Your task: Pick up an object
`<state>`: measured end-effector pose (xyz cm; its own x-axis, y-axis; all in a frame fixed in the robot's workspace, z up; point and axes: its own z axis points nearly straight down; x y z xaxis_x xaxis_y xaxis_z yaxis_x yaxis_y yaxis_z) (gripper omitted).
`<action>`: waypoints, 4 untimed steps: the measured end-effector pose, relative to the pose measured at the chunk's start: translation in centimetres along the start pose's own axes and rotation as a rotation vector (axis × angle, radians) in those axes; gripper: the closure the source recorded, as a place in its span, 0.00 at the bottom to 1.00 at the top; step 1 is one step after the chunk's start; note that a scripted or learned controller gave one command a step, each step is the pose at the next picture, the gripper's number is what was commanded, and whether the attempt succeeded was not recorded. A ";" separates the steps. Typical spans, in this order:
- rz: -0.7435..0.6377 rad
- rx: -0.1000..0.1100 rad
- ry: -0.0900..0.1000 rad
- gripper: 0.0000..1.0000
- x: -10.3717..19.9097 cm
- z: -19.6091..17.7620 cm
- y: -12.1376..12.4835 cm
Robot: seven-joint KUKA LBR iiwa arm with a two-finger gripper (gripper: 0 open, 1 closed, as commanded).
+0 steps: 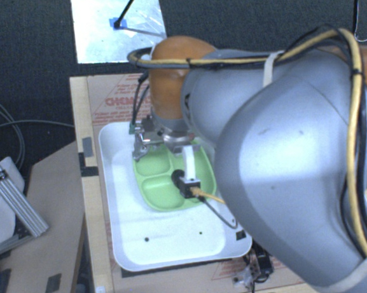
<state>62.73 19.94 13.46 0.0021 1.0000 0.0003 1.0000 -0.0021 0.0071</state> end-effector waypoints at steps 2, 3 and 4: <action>-0.014 0.000 0.001 1.00 3.5 -30.9 3.4; -0.003 0.023 -0.004 1.00 3.5 -16.3 -2.9; -0.011 0.009 0.004 1.00 3.6 -20.7 -14.4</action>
<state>48.22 23.56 34.09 -0.0090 1.0000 0.0040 1.0000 0.0090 -0.0016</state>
